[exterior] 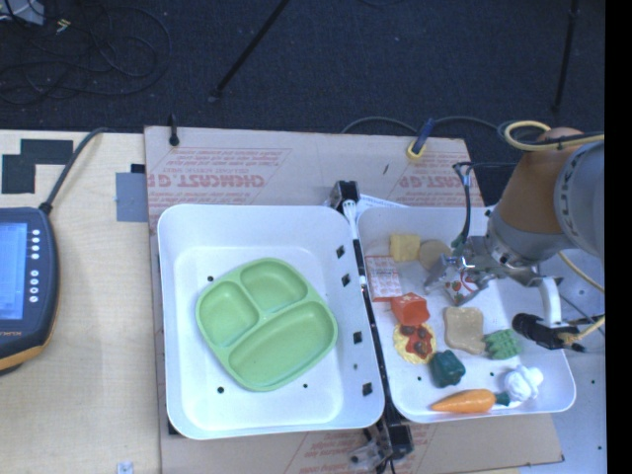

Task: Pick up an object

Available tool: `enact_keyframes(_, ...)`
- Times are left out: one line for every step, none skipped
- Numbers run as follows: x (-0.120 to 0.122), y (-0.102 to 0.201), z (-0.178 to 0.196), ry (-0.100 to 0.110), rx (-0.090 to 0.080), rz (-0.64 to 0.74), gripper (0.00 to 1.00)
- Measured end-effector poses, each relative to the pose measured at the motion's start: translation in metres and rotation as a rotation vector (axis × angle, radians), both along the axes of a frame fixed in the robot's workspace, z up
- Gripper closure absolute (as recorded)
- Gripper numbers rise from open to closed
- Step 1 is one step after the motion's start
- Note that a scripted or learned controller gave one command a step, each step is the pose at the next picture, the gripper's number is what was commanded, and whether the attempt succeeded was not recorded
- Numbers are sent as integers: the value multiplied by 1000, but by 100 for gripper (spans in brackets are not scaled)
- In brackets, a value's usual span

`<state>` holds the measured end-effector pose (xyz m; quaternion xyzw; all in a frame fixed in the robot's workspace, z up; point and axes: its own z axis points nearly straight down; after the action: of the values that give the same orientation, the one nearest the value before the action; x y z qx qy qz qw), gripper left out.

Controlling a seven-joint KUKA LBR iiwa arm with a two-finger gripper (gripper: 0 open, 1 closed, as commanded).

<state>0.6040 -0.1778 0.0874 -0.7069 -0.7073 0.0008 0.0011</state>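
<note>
- Pendant first: at the far left a grey and orange handheld control pendant with a lit screen (18,282) lies on the wooden bench top (99,383), well apart from both bins.
- Left shallow white bin (197,230) holds one thing, a pale green plastic plate with three compartments (266,323), lying flat and turned at a slant.
- Right shallow white bin (558,388) holds the toy food: a pale yellow block (404,247) near the back wall, a red pepper-like piece (410,309), a small round pizza slice toy (416,341), a tan bread-shaped piece (463,328), a dark green chunk (447,367), a light green leafy piece (503,344), an orange carrot (462,401) lying lengthwise along the front wall, and a white lumpy piece (521,382) near the carrot's leafy end.
- Two-finger gripper (456,274) hangs low over the middle of the right bin; nothing can be seen between its fingers, and whether they are spread or closed I cannot tell.
- Nearest candidates, by my judgement: the tan bread-shaped piece lies just toward the front of the gripper, the red piece to its left and slightly forward, so a short drop forward looks the likeliest pick.
- Grey arm with the orange band (538,196) reaches in from the right.
</note>
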Motion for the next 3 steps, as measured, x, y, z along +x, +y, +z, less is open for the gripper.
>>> enact_keyframes(33,33,-1,-1,0,2,0)
enact_keyframes(-1,13,0,1,1,-1,0)
enact_keyframes(1,13,10,0,2,-2,100)
